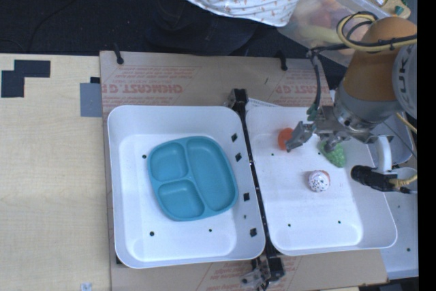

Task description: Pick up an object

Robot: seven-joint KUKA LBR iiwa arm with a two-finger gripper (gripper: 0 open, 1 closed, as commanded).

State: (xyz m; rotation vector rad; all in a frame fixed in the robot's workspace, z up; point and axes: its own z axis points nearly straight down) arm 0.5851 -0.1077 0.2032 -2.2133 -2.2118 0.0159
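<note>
My fingers [315,135] hang spread and empty between the orange piece [285,138] and a half-hidden green lump [336,156].

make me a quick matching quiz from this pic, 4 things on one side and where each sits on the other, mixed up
Things:
1. teal divided plate
2. orange object
3. green object
4. white speckled ball

Places:
A. right bin, beside the nearer fingertip
B. left bin, around its middle
C. right bin, nearer the camera than the gripper, lying apart from the other things
D. right bin, partly tucked under the gripper, on the arm's side

Pairs: 1-B, 2-A, 3-D, 4-C
</note>
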